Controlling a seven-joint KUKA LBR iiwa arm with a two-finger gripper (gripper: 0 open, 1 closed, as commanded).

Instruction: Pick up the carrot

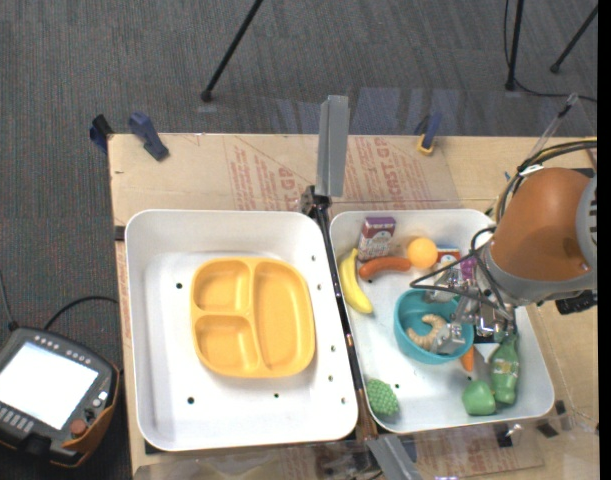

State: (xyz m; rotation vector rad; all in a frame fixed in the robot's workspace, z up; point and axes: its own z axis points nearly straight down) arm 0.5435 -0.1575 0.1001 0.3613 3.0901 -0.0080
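Note:
The carrot (pixel 468 361) shows as a small orange sliver in the right bin (pixel 425 416), wedged between the teal bowl (pixel 410 325) and a green bottle (pixel 503 370). Most of it is hidden by the bowl and the gripper. My gripper (pixel 466 318) hangs low over the bowl's right rim, just above and behind the carrot, below the arm's orange band (pixel 540 230). Nothing can be made out between its metal parts.
The right bin also holds a banana (pixel 356 286), a sausage (pixel 385 266), an orange ball (pixel 422 253), a purple box (pixel 377 235), a green pepper (pixel 478 399) and a green knobbly fruit (pixel 383 397). A yellow divided plate (pixel 253 317) lies in the left bin (pixel 155 368).

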